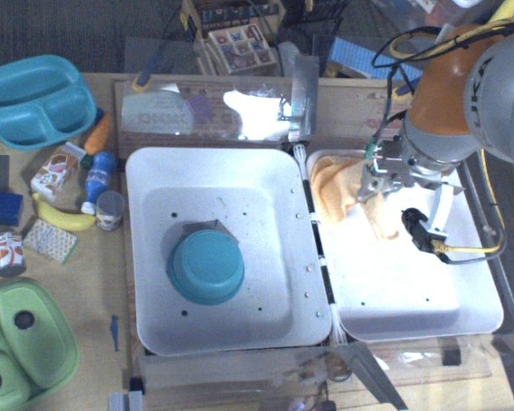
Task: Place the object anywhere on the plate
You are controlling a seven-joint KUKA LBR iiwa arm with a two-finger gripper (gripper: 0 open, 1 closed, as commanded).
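- Arm [463, 84] is in over the right bin [428, 315]; gripper [379, 181] sits at the bin's upper left, right on a pale orange cloth [334, 191].
- Fingers: can't tell whether they're apart or closed. The wrist body and glare hide the tips, so there's no visible proof of a grip on the cloth.
- Plate [207, 266], which looks more like a teal dish, is in the left bin [154, 187], left of centre. It's well apart from the cloth, with the bin walls between them.
- Step, my read: grasp the cloth. To do it well, pinch a bunched fold, not a flat edge.
- Lift straight up until the trailing fabric clears the wall before traversing left.
- Release low over the dish centre so the cloth doesn't drape off the rim.
- Risk: the yellow cable [463, 250] hanging off the wrist could snag the fabric.
- Writing: dark lettering on the grey link at the right edge, cropped and unreadable. Carton [56, 172] and can [7, 253] labels are too small to read.
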